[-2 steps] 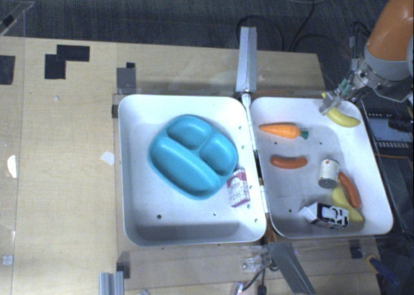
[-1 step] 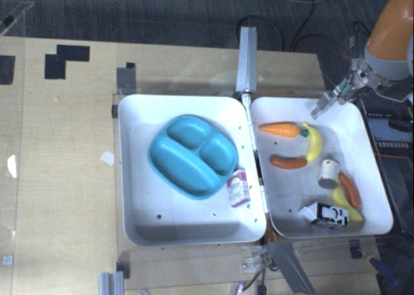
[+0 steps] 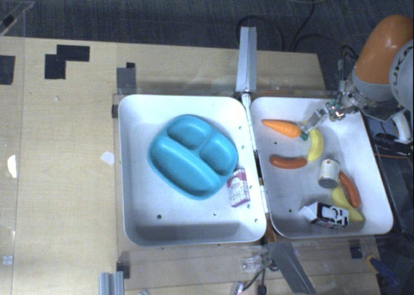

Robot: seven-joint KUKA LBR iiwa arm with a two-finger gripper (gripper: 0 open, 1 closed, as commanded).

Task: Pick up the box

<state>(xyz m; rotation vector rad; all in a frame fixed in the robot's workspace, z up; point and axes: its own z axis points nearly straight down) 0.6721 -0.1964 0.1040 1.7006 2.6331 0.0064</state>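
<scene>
While arm hangs over right bin (image 3: 378, 177) at its 1 o'clock corner, end effector (image 3: 315, 121) sits just above carrot (image 3: 282, 128) tip and banana (image 3: 314, 145); finger spread cannot be told. Box (image 3: 330, 214), black-and-white, lies at bin's 6 o'clock, touching yellow item (image 3: 343, 199). Sausage (image 3: 288, 162), can (image 3: 328, 171) near centre. Left bin (image 3: 129, 177) on surface (image 3: 65, 158) holds blue divided plate (image 3: 192, 155), small bottle (image 3: 239, 187) at plate's 4 o'clock.
</scene>
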